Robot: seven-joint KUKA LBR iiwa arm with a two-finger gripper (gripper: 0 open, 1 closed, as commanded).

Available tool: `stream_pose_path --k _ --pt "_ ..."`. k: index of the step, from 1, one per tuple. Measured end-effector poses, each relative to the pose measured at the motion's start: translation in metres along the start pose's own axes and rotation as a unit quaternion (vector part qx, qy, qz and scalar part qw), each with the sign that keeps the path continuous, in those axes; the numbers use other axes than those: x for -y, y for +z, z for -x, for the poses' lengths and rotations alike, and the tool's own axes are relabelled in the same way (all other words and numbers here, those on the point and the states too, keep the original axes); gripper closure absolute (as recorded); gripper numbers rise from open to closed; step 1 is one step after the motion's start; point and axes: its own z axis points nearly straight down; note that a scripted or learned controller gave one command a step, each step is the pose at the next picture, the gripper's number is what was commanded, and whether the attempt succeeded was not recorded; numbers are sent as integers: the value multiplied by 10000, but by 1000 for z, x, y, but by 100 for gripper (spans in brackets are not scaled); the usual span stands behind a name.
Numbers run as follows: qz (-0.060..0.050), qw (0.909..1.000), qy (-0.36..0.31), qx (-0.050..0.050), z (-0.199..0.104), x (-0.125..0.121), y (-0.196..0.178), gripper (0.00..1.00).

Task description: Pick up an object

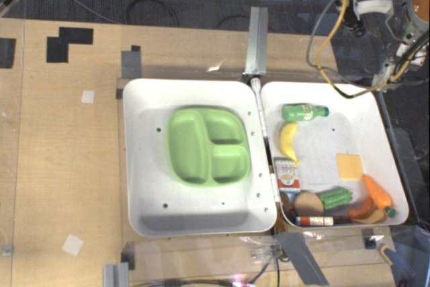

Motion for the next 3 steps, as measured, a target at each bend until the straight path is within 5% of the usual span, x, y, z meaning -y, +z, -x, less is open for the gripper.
stream_pose_path --k 1,2,3 --pt "-1 10000 -44 -16 -1 4 -13 100" --pt "-29 10000 4 40 133 75 36 100" --pt "-5 10000 41 -7 81 32 -12 100"
